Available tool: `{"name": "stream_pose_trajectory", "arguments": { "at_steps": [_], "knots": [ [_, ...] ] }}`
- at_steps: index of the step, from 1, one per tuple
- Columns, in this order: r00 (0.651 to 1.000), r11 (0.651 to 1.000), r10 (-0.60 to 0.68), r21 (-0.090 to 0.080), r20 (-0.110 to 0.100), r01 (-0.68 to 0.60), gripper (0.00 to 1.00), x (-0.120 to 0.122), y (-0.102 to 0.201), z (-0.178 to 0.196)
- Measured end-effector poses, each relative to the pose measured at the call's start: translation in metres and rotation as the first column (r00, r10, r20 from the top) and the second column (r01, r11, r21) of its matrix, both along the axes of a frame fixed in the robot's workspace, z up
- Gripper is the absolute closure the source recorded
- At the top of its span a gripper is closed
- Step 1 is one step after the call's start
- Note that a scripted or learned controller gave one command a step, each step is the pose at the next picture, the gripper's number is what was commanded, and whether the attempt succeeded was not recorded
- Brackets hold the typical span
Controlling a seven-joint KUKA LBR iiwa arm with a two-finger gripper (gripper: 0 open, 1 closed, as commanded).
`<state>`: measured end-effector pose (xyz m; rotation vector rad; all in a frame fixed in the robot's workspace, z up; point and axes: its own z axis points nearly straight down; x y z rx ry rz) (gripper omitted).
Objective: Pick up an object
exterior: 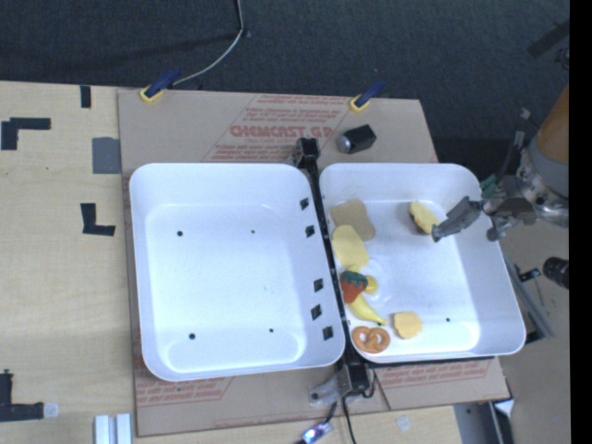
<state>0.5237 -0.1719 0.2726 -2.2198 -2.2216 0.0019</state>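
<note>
The small yellow rounded toy piece (423,216), lying in the right white bin (481,285) just beside the gripper (448,224), is judged light and slippery, best taken across its narrow sides, while the finger state cannot be told.

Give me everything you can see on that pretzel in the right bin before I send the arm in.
The pretzel is small, light brown with a reddish tinge, and twisted into loops with holes; it looks like a plastic toy. It lies flat on the floor of the right bin, in the near left corner by the divider. A banana lies just behind it, close or touching, and a yellow chunk sits to its right, apart.
</note>
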Motion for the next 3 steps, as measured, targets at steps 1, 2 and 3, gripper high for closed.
{"name": "stream_pose_trajectory", "arguments": {
  "at_steps": [1, 2, 3],
  "knots": [
    [1.0, 1.0, 0.001, 0.0, -0.001, -0.001, 1.0, 0.0, 0.0, 0.01],
    [1.0, 1.0, 0.0, -0.005, 0.018, 0.0, 1.0, -0.041, -0.006, 0.185],
    [1.0, 1.0, -0.001, -0.005, 0.012, 0.001, 1.0, -0.04, -0.028, 0.268]
  ]
}}
